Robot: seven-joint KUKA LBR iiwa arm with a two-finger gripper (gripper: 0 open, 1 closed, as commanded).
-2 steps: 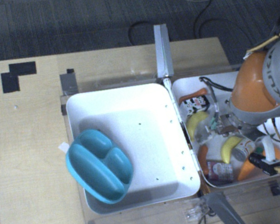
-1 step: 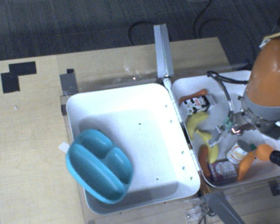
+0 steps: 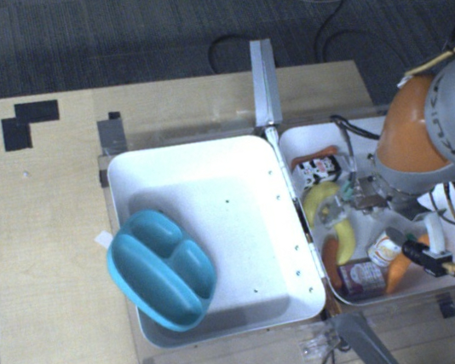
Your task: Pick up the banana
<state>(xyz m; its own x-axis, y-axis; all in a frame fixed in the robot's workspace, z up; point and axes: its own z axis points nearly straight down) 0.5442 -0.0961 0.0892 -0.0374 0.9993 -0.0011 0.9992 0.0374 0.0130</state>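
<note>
Claw (image 3: 353, 197) sits low in my right bin (image 3: 290, 142), just beside the banana (image 3: 321, 201); I cannot tell its state. Wooden bench (image 3: 53, 275) below, dark carpet (image 3: 98, 26) beyond. Left bin (image 3: 208, 171) holds a blue divided dish (image 3: 162, 268).

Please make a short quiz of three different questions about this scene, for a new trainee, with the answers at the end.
1. True or false: the banana lies in the left bin.
2. Which thing lies in the left bin? A) a blue divided dish B) a carrot C) a bottle
3. Fill in: the gripper hovers over the ___ bin, close beside the banana.

Key:
1. False. It lies in the right bin, near the wall between the bins.
2. A.
3. Right.
</note>
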